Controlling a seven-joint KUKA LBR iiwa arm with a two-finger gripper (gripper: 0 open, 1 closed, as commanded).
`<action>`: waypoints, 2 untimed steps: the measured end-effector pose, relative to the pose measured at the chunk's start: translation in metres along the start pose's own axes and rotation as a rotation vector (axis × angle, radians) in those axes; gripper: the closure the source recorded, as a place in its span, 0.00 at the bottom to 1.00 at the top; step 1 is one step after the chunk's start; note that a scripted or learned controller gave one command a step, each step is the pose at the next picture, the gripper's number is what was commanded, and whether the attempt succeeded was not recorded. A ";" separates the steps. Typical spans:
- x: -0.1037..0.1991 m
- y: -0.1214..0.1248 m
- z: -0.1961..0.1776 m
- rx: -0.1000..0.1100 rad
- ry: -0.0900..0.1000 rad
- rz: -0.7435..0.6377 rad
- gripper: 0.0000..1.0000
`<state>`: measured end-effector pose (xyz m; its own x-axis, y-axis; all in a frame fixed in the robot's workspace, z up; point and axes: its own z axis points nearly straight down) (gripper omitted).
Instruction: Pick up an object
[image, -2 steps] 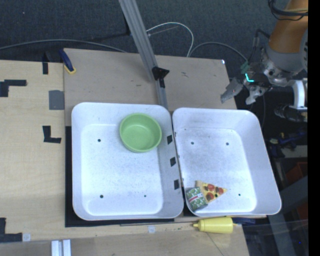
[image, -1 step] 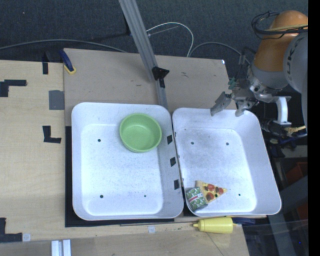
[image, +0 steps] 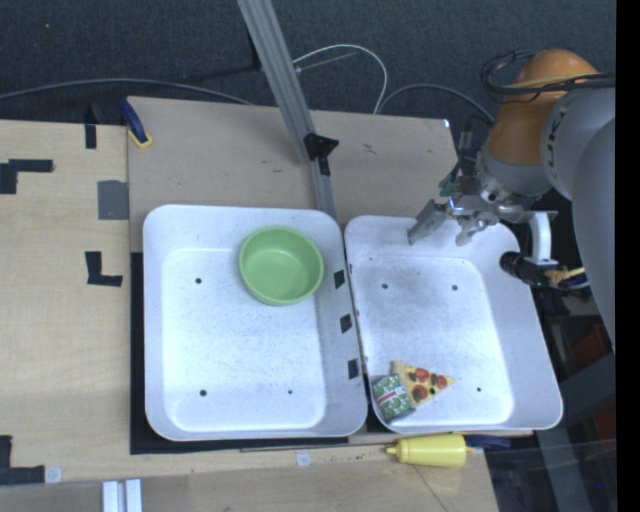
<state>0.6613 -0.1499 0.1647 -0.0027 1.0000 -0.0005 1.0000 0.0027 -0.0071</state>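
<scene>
Grey metal and an orange band make up my arm (image: 540, 130), which reaches in from the right side of the bench. My pincer (image: 444, 228) hangs over the far rim of the right-hand white bin (image: 520, 330), its two fingers spread apart with nothing between them.

Toward the near side of that same bin, well apart from my pincer, lies a pizza-slice toy (image: 424, 381), flat on the bin floor. Just beside it, touching or nearly touching its edge, sits a small green packet (image: 392, 396) in the near corner closest to the other bin.

Beyond the near rim of this bin, farther from my pincer than the pizza slice, a yellow bottle (image: 432, 451) lies on its side on the bench.

Across from my pincer, in the left-hand white bin (image: 180, 380), a green bowl (image: 281, 264) stands upright near that bin's far edge, roughly level with my fingers but well apart from them.
</scene>
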 end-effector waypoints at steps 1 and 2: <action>-0.005 0.000 0.046 -0.002 -0.001 0.000 0.00; -0.005 0.001 0.033 -0.005 -0.001 -0.001 1.00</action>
<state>0.6623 -0.1548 0.1321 -0.0036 1.0000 -0.0017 1.0000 0.0036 -0.0017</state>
